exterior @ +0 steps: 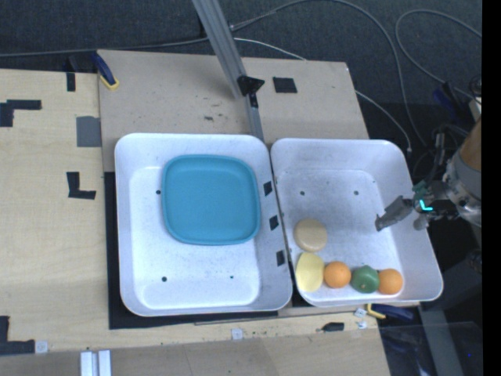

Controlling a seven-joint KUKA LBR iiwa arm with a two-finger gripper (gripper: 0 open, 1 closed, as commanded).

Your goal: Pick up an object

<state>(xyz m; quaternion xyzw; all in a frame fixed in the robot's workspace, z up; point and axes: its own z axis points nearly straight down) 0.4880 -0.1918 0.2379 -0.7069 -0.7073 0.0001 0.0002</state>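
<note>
Lined up along the near wall of the right bin (407,171) sit 4 small pieces of toy food: a pale yellow lemon-like piece (309,272), an orange ball (337,275), a green piece (364,279) and a second orange ball (390,281), each touching or just beside its neighbour. Just behind the yellow one lies a beige round piece (311,234), touching it and standing a little clear of the others. Any of these would serve as the thing to pick up, and I would judge the beige piece the easier target, since it has bare bin floor on 3 sides, whereas the row is crowded against the wall and leaves little room to slip a finger between neighbours. A good try would bring the gripper straight down over the chosen piece, centred, with room on both sides before closing. Across the divider, the left bin (133,210) carries a blue square plate (210,199) lying flat. Farther right, the gripper (391,215) hangs above the right bin's far-right part, well apart from the food, reaching in low from the right edge with the wrist tilted toward the bin's middle. Its dark fingers hold nothing that I can see, but whether they are spread or closed I cannot tell from here. Beyond both bins the desk (196,92) lies bare wood, with a metal pole (227,45) slanting across it.
</note>
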